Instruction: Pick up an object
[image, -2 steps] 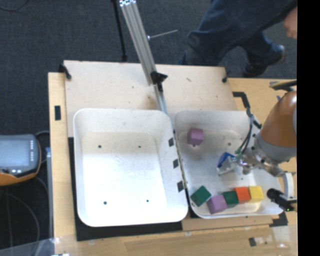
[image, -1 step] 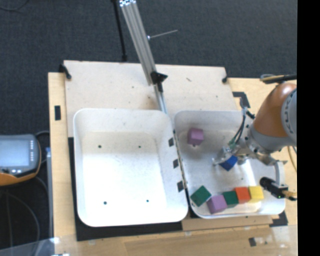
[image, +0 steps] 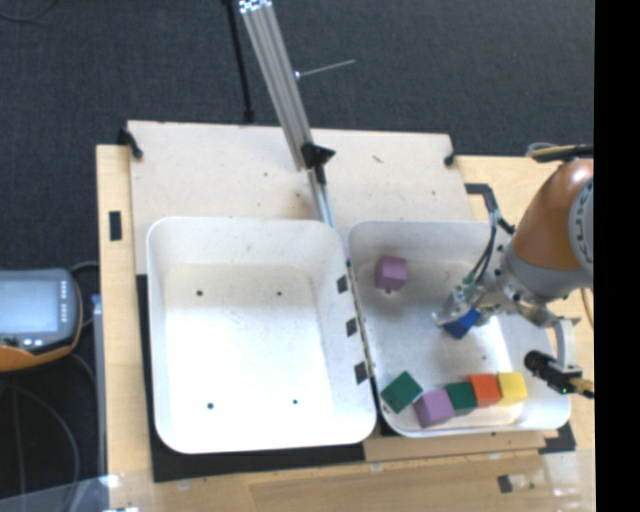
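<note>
In the right bin (image: 420, 232), my gripper (image: 459, 312) reaches in from the right, and its fingers are closed around a small blue block (image: 462, 324) at their tips. A purple cube (image: 391, 272) lies by itself at the bin's back left. Along the front wall sit a dark green cube (image: 401, 390), a second purple cube (image: 434, 407), a small green cube (image: 461, 396), an orange cube (image: 486, 388) and a yellow cube (image: 512, 386).
The left bin (image: 160, 300) stands beside the right one, their walls touching at the middle. A slanted metal pole (image: 285, 90) rises behind the bins. A grey device (image: 35, 310) sits off the bench at the left.
</note>
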